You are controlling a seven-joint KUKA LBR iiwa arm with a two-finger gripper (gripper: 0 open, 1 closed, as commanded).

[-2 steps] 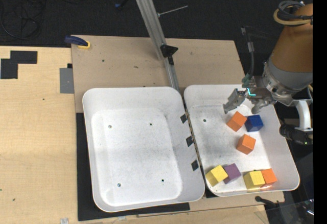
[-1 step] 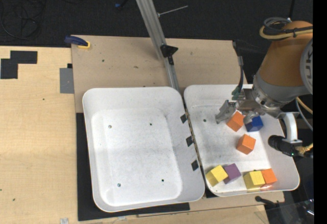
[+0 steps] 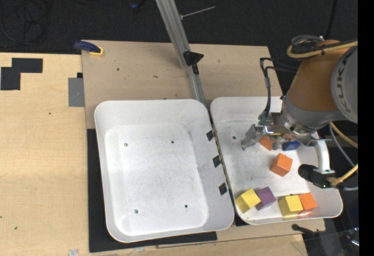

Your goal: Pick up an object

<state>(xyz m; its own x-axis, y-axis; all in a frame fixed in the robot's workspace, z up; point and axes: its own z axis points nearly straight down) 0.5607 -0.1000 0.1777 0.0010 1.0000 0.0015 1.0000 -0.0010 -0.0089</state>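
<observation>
Claw (image 3: 264, 134), over the right bin's (image 3: 234, 110) middle, finger state not discernible; orange block (image 3: 266, 144) directly beneath it, 1 blue block (image 3: 290, 145) just beside toward the arm.

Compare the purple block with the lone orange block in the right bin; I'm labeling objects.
The purple block sits near the bin's front edge, touching a yellow block; the orange block stands alone, nearer the gripper. Their colors differ. Both are small cube-like blocks of similar size resting in the right bin.
</observation>
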